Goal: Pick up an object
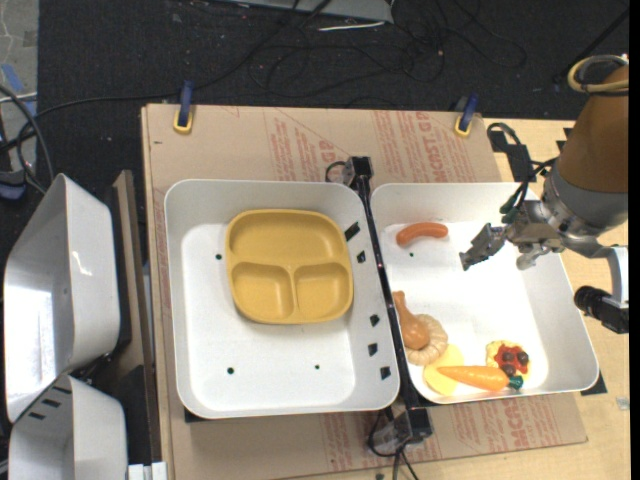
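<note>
Overhead, two glossy white bins sit side by side. Right bin (pixel 560 313): smooth orange sausage (pixel 422 232) near the far left corner, long axis running left-right, slightly curved. Near edge holds a lumpy drumstick (pixel 417 330), a tapered carrot (pixel 472 376) on a yellow slice, a small pizza piece (pixel 508 356). Gripper (pixel 503 247) hangs right of the sausage, fingers spread, nothing between them. Bin centre is bare. Left bin (pixel 200 368) carries a matte yellow divided plate (pixel 290 266).

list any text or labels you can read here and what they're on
Red print repeats across the brown cardboard sheet under the white bins, upside down or slanted from this camera. Near the top right it seems to read "MACRO'S", but it is too blurred to be sure.
Nothing else carries readable text.
</note>
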`<control>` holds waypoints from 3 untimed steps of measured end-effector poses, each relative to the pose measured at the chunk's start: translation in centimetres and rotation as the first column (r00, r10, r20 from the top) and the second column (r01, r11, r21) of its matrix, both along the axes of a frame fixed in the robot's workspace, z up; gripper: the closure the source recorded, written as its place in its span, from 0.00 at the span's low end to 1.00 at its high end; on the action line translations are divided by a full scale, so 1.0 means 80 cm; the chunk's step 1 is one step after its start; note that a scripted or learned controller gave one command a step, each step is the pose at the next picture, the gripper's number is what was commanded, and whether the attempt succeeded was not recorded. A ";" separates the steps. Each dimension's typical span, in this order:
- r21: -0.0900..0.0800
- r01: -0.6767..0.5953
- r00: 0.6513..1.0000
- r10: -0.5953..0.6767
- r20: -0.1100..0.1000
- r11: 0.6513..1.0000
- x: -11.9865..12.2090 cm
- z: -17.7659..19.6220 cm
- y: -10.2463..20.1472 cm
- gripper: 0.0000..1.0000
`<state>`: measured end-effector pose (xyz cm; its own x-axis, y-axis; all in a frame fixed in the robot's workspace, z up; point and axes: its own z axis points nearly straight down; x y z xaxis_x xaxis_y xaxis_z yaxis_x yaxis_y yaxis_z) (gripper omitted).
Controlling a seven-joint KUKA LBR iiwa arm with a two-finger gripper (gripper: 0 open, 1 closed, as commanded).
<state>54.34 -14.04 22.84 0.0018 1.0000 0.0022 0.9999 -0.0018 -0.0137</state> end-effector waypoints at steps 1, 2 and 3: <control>-0.002 -0.003 1.000 0.003 0.013 1.000 0.003 0.009 0.001 0.00; -0.001 -0.002 1.000 0.002 0.009 1.000 0.012 -0.063 0.009 0.00; -0.001 0.000 1.000 0.000 0.009 1.000 0.006 -0.120 0.004 0.00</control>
